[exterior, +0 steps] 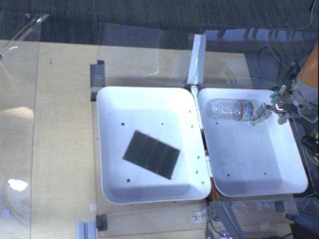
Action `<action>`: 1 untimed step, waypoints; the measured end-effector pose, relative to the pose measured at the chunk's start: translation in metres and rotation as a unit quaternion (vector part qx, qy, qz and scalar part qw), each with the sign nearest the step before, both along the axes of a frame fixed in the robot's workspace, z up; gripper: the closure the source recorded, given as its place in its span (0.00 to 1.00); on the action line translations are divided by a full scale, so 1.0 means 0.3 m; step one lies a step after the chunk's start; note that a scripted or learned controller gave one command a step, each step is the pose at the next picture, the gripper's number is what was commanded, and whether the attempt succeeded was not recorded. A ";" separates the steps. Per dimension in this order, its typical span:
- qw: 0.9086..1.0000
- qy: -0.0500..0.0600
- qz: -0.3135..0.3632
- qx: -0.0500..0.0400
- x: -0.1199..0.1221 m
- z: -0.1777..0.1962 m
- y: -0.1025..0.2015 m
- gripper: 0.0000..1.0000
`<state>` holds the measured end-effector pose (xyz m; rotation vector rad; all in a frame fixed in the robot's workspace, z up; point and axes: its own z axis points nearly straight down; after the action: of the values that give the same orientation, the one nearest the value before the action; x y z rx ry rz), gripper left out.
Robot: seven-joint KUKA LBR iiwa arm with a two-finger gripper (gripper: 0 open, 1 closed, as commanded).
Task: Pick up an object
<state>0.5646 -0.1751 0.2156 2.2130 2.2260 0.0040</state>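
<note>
A clear plastic bottle (pixel 229 109) lies on its side at the back of the right bin (pixel 259 178), its blue-labelled end pointing right. My gripper (pixel 270 118) hangs over the right bin's back right part, just right of the bottle. Its fingers are spread apart, open, with nothing between them; the left fingertip (pixel 258 116) is close to the bottle's right end. A dark flat rectangular pad (pixel 151 154) lies at an angle in the middle of the left bin (pixel 112 133).
A grey upright post (pixel 196 59) stands behind the seam between the two bins. Cables (pixel 279 49) run at the back right. The wooden bench (pixel 50 133) extends to the left, with clear panels over it.
</note>
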 end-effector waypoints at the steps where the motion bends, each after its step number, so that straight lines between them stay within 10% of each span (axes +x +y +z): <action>1: 1.000 0.000 0.013 0.000 0.153 -0.214 0.048 0.00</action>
<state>0.6104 -0.1608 0.1513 2.1832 2.2554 0.0037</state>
